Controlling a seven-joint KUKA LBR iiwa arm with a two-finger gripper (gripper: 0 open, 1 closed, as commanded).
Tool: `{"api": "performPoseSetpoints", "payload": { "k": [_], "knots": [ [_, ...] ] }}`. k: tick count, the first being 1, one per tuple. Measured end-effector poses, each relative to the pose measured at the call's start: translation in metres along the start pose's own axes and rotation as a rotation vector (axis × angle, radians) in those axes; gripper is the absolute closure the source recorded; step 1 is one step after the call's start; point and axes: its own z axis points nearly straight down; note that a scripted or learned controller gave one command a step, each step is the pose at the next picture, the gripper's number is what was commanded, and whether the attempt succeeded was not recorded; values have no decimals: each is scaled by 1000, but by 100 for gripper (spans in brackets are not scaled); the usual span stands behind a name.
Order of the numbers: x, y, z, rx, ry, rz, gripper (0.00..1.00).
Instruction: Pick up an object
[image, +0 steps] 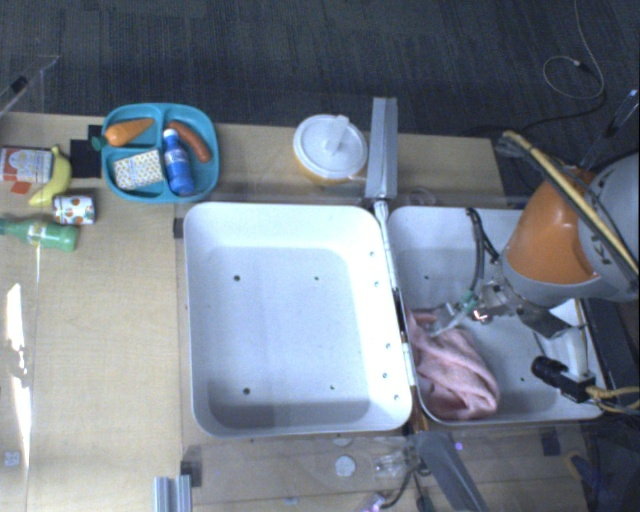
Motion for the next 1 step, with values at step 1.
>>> {"api": "performPoseSetpoints", "payload": {
  "k": [1],
  "knots": [
    [1, 2, -11, -5, 1, -1, 100]
  ]
}}
